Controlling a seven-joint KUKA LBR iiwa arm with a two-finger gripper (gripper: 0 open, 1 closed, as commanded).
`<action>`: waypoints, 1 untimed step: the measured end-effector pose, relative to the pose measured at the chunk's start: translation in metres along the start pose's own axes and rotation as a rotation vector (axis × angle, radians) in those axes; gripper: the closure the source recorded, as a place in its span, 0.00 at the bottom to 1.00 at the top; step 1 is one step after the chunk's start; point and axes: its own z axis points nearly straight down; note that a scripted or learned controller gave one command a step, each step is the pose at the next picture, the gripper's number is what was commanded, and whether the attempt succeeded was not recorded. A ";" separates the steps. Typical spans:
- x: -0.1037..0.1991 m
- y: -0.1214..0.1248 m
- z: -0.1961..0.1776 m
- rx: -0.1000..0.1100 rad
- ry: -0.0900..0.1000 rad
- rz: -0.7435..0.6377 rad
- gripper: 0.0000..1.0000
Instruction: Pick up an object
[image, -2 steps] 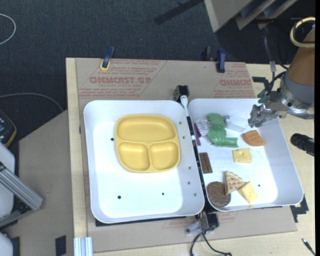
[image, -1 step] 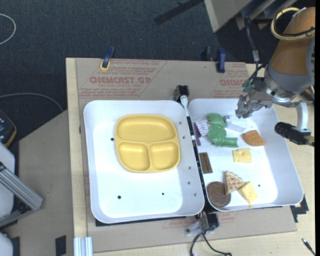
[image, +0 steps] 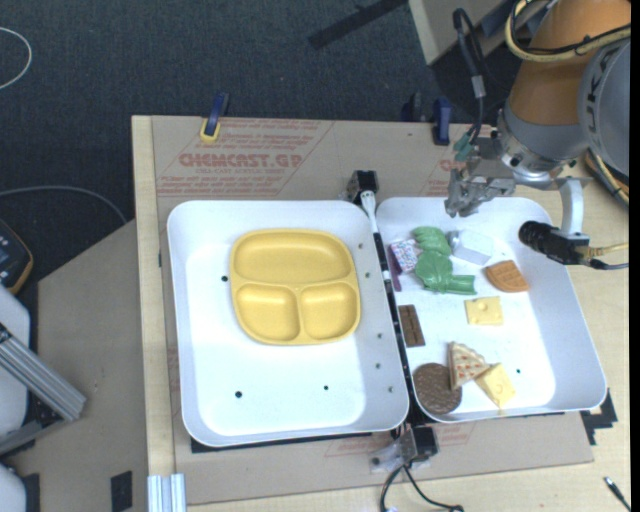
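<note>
1. Tray (image: 295, 283): yellow, three-part, it lies in the left bin (image: 190, 330), well apart from the arm. No risk there, in my judgement.
2. Clutter is the hazard. In the right bin (image: 575, 340) a purple wrapper (image: 403, 254) touches the green toy (image: 438, 262), with a clear packet (image: 472, 247) just beside it. A descent here could pinch two things, or nudge one aside and close on nothing.
3. The green toy, the likeliest target, is lumpy and rounded, lying flat near the bin's far edge; it may slip out of a grip.
4. Flat pieces nearer the camera, a brown bar (image: 411, 324), a round cookie (image: 437, 388), cheese squares (image: 485, 311), lie low and offer little to grip.
5. The gripper (image: 468, 198) hangs over the bin's far rim, holding nothing visible; whether the jaws are spread or pressed together I cannot tell.
</note>
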 end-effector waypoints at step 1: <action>-0.002 0.000 0.017 0.009 0.000 0.003 1.00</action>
